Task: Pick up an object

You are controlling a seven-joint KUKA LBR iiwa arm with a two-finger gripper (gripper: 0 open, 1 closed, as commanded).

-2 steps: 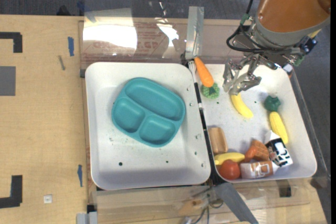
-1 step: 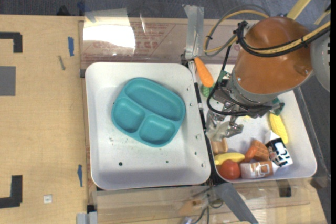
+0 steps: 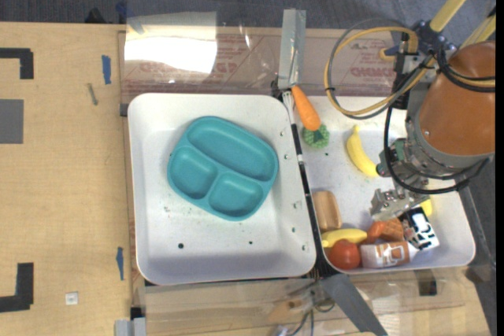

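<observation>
My gripper (image 3: 388, 205) hangs low over the near right part of the right bin (image 3: 453, 204), under the grey and orange arm. Just below it lies a small orange toy food piece (image 3: 387, 230), close to it or touching it. Around that piece are a red and white packet (image 3: 384, 253), a black and white block with a yellow end (image 3: 421, 230), a red tomato (image 3: 344, 254), a yellow piece (image 3: 343, 235) and a tan bread roll (image 3: 326, 209). Farther back lie a banana (image 3: 361, 153) and a carrot with a green top (image 3: 307, 116).
The left bin (image 3: 150, 169) holds a teal divided plate (image 3: 223, 167). A raised divider (image 3: 301, 169) runs between the two bins. Yellow and black cables (image 3: 370, 67) loop behind the right bin next to the arm. Bare wooden bench (image 3: 59, 169) lies to the left.
</observation>
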